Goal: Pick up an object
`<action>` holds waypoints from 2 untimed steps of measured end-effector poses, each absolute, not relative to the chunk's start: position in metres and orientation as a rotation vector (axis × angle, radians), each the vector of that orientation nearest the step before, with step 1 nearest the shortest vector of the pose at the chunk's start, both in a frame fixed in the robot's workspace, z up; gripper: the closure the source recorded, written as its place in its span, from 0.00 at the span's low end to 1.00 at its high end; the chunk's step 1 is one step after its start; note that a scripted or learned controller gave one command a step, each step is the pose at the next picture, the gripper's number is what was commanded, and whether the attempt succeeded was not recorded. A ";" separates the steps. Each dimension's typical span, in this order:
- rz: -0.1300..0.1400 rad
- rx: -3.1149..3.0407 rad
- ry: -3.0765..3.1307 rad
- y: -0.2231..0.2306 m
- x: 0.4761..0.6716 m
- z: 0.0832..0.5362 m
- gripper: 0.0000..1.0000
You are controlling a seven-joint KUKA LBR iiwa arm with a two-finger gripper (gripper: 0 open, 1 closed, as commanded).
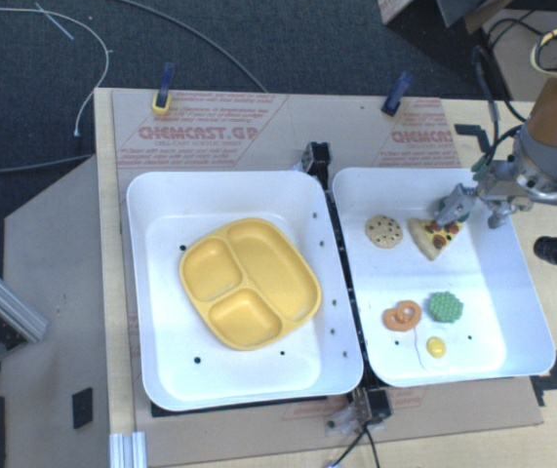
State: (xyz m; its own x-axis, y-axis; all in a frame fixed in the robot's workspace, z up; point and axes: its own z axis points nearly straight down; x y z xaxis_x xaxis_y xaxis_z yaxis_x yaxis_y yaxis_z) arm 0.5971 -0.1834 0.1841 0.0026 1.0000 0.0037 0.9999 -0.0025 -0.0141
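- Two white bins sit side by side on the desk (210, 130): the left bin (151, 291) holds a yellow divided tray (249, 281), and the right bin (522, 310) holds the small items to choose from
- In the right bin, the cookie (383, 230) lies at about 11 o'clock, the pizza slice (432, 237) just beside it toward 12 o'clock, and the orange ring (402, 315), green piece (445, 306) and yellow piece (435, 346) cluster near 6 o'clock
- The gripper (451, 208) hangs at the bin's 1 o'clock, right over the far end of the pizza slice; the fingers look slightly parted, and nothing sits between them, so I judge them open and holding nothing
- The pizza slice seems the likely target; a good grasp probably means centring over its body, not its tip, and lowering straight so the fingers straddle it across the narrow width
- The slice is flat and low, so the fingers likely need to reach close to the bin floor before closing, or they may slide over it
- Edge watch: the bin's far rim lies near at 12 o'clock, and the cookie is close at 9 o'clock of the slice; a sweep that way could nudge it
- Open room lies toward 3 o'clock and the bin's centre, where bare floor leaves space for lifting clear
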 end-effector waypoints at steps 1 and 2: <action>0.000 -2.220 -2.221 -0.183 0.600 0.191 0.00; 0.003 -2.217 -2.219 -0.180 0.602 0.149 0.00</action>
